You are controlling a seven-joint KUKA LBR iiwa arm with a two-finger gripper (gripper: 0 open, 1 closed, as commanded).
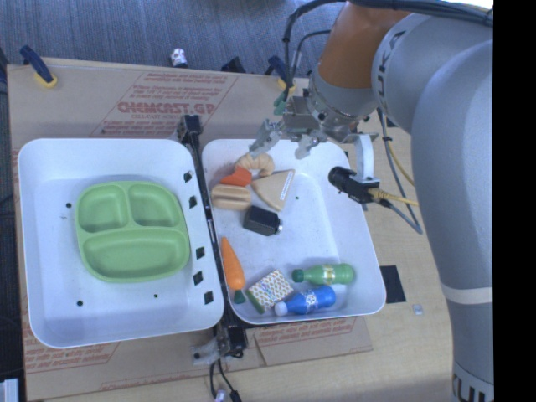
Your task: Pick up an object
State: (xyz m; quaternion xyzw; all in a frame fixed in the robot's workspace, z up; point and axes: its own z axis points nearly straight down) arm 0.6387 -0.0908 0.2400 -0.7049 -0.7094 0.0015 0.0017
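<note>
Grey arm (452,166) looms closest to the lens, its bulk crossing the right of the view, orange band (360,32) above the wrist. We log 2 white bins: the left bin (42,224) holds a green divided tray (130,229); the right bin (356,241) holds the loose items.

Largest to smallest in the right bin: a tan wedge (275,189), a pale bread-like roll (230,195), a croissant-shaped piece (255,164) with an orange bit (237,177) beside it, a carrot (232,263) along the left wall, a blue bottle (308,301) and a green bottle (325,274) near the front, a patterned block (270,290), a black block (261,220) mid-bin.

The gripper (285,136) hangs over the back rim of the right bin, fingers spread, nothing between them. We judge the step as approach: no object chosen for certain, the croissant-shaped piece lying nearest beneath it. Next move, as we read it, calls for a descent centred on 1 item, clear of its touching neighbours.

Hard to make out: fingertip height above the bin floor, and the small white thing (177,56) beyond the cardboard (159,99).
</note>
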